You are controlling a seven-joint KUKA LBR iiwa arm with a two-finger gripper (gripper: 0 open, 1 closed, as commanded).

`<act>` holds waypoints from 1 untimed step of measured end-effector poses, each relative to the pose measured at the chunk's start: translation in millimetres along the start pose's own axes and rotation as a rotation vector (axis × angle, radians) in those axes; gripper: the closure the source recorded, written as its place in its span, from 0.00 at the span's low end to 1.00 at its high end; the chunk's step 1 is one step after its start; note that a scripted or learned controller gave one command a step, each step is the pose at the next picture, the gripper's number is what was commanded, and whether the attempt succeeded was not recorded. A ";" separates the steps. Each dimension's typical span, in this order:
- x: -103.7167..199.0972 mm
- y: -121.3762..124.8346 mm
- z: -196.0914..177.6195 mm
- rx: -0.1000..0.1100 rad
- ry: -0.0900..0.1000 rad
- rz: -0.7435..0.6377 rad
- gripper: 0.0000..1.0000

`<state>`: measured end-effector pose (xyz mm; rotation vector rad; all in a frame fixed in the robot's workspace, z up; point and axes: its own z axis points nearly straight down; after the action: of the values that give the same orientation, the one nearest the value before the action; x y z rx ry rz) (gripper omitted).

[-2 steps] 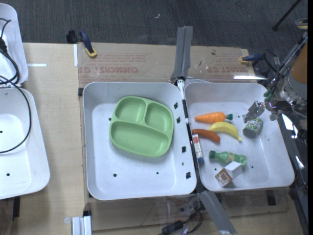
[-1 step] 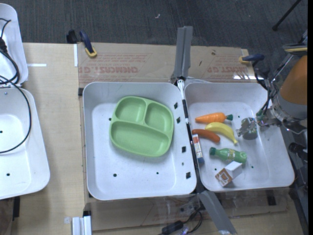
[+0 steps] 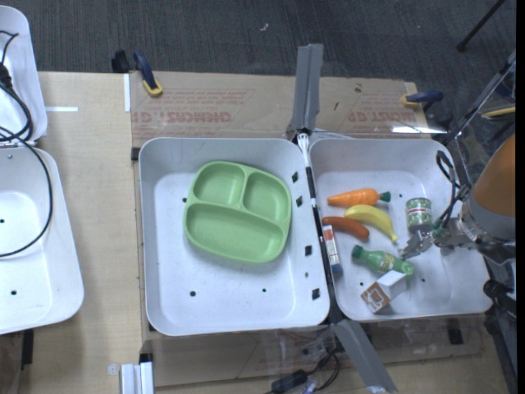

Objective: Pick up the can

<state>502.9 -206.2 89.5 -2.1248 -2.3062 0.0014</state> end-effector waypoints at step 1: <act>-5.5 76.2 -2.2 -0.004 0.000 0.031 0.00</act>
<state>579.2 -205.5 91.4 -2.1619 -2.2754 -0.0024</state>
